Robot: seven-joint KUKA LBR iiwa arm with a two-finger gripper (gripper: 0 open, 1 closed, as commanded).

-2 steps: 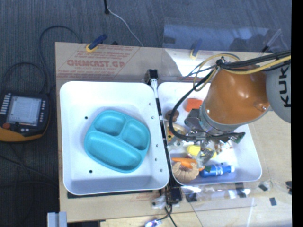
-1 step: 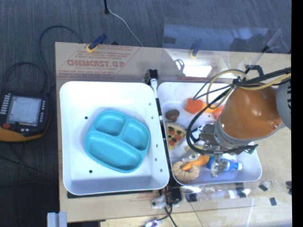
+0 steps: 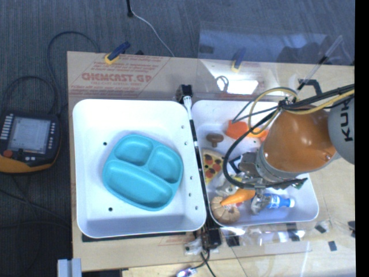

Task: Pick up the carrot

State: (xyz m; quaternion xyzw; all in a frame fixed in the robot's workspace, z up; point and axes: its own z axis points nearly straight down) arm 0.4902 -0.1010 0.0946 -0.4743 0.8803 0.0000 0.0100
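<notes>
Fingers: I cannot tell their state, hidden under the gripper point(image 3: 253, 183). The carrot point(image 3: 237, 198) lies just below it (beside a bottle point(image 3: 277, 202)); descend squarely, close across its width.

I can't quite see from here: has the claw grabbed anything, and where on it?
Cannot be told. The arm's orange band hides the claw; the small orange carrot lies just below it in the right white bin.
</notes>
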